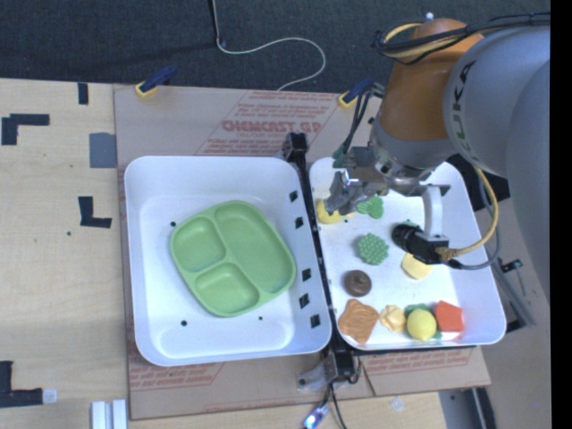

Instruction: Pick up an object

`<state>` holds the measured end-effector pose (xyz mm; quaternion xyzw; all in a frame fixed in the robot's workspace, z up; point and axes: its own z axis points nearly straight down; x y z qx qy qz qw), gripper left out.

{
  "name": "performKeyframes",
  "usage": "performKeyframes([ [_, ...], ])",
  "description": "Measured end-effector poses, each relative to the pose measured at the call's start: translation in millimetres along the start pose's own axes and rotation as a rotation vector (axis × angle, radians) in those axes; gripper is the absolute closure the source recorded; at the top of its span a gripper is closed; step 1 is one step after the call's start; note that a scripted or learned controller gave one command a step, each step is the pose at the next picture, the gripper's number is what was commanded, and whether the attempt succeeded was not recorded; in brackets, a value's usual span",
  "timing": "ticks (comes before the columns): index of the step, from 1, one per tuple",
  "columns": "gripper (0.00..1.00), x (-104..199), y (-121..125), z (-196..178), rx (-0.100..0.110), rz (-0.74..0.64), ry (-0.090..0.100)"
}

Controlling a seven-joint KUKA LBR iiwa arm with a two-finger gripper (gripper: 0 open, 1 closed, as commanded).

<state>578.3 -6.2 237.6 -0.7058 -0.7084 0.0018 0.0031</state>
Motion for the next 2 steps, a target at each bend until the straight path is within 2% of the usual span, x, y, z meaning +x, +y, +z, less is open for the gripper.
performKeyframes([
  [1,1.00,-4.3,-60.3,-164.2,-0.021,0.002,0.000],
  [2,1.00,55.1,-77.7,-182.5,-0.008,-0.003,0.000],
])
